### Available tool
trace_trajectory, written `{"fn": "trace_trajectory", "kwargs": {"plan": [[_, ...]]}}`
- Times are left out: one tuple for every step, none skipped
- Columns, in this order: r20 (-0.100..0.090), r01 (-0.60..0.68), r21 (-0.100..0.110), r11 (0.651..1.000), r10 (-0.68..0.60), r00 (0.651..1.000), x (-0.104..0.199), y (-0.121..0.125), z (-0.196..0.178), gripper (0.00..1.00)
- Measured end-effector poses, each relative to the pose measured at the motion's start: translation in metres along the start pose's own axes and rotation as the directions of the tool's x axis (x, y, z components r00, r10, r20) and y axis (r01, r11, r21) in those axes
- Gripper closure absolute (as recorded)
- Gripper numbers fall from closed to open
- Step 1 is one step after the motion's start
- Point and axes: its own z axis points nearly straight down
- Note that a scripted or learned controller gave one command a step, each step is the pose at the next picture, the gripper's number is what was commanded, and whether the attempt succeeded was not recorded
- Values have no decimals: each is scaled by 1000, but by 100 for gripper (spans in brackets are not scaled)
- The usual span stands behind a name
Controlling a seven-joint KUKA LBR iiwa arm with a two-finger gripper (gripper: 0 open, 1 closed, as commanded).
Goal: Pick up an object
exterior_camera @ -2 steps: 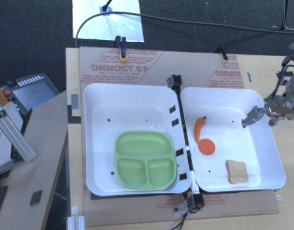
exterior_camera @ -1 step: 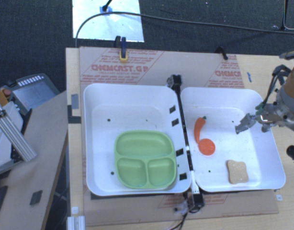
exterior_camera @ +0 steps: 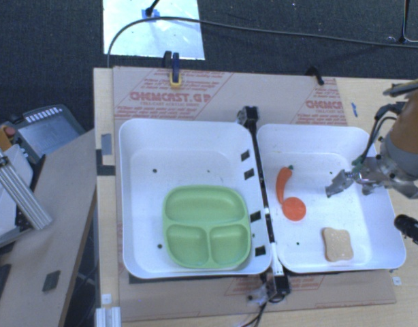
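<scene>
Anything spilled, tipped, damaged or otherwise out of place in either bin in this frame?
Nothing stands out. The green divided plate lies flat in the left bin; the orange spoon-shaped piece and the toast slice lie apart in the right bin, with the gripper above that bin.

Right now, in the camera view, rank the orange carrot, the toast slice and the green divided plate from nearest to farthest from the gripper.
1. Orange carrot, right bin, just left of the gripper.
2. Toast slice, right bin's near corner, below the gripper; slightly farther.
3. Green divided plate, left bin, clearly farthest.
</scene>
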Motion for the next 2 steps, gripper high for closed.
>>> {"fn": "trace_trajectory", "kwargs": {"plan": [[-1, 0, 2, 1000, 0, 1000, 1, 7, 60, 0], [1, 1, -3, 1000, -1, 1000, 1, 8, 46, 100]]}}
